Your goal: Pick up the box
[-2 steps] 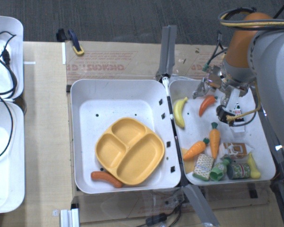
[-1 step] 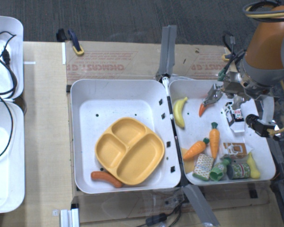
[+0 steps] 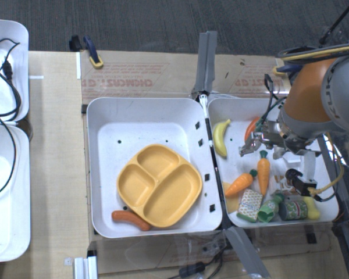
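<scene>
**Ana:** Gripper (image 3: 257, 145) first: it hangs over the right bin (image 3: 331, 211), in its upper middle. I see metal fingers pointing left with a gap and nothing between them, so I read it as open and empty.

**Ben:** And the box?

**Ana:** Nearest the camera, at the right bin's front edge. The box (image 3: 250, 205) is the small pale speckled carton lying tilted in the front left part, well apart from the gripper.

**Ben:** What crowds it?

**Ana:** A yellow piece (image 3: 232, 203) touches its left side, a green item (image 3: 267, 210) leans on its right, and a dark can (image 3: 292, 208) sits just beyond that. Two carrots lie behind: one slanted (image 3: 238, 184) just above the box, one upright (image 3: 263, 175) between box and gripper. Farther back, a banana (image 3: 221, 137) rests by the bin's left wall.

**Ben:** So the risk?

**Ana:** My guess is a crowded grasp. Coming down, a finger could land on the green item or the slanted carrot and tip the box away, or close on a neighbour instead. The tilt could let it slip out.

**Ben:** The left bin?

**Ana:** It holds a yellow divided plate (image 3: 160, 185) and a sausage (image 3: 130, 218), no bother here.
</scene>
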